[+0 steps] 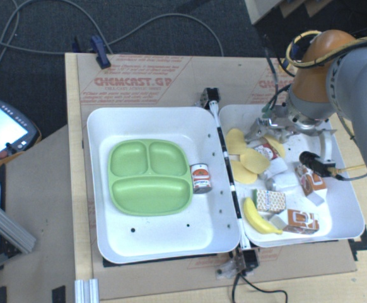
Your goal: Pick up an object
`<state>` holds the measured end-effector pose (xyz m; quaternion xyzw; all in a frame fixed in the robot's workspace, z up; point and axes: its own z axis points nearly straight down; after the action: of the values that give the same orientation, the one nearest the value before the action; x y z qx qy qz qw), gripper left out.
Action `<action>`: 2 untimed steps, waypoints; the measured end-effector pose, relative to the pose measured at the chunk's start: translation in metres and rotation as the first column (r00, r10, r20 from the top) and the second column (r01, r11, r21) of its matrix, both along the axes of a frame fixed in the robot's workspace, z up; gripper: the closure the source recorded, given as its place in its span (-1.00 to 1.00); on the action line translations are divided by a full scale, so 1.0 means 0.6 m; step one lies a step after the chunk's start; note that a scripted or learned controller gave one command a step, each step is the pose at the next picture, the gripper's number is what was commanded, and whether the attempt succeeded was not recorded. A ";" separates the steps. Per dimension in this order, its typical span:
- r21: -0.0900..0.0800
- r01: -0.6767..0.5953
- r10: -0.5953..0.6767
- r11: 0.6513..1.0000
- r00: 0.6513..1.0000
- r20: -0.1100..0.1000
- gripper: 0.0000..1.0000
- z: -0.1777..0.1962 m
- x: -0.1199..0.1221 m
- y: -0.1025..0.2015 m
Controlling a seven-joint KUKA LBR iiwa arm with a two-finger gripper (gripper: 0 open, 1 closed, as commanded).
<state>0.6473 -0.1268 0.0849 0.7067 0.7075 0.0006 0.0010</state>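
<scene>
- Our gripper [273, 124] hangs low over the back of the right bin [350, 214]; from this slanted view we cannot tell its state, nor whether it holds anything.
- Just beneath and beside it lie pale yellow chip-like pieces [246, 153] and a small red-and-white packet [268, 151].
- Further out sit a banana [258, 217], a patterned packet [271, 201] and two brown cartons [302, 220].
- We judge the banana light, firm but curved and smooth: take it across its middle. The cartons look stiff and flat-sided, the easiest hold.
- In the left bin [101, 169] a green divided plate [150, 177] sits with a small can [200, 178] just beside it.
</scene>
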 end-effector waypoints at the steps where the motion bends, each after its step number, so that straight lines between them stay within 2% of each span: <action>1: 0.000 0.001 -0.001 1.000 1.000 -0.001 -1.00 0.000 0.000 0.007; 2: 0.000 0.001 -0.001 1.000 1.000 0.000 -1.00 0.000 0.001 -0.006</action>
<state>0.6476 -0.1301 0.0848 0.7071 0.7071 0.0005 0.0009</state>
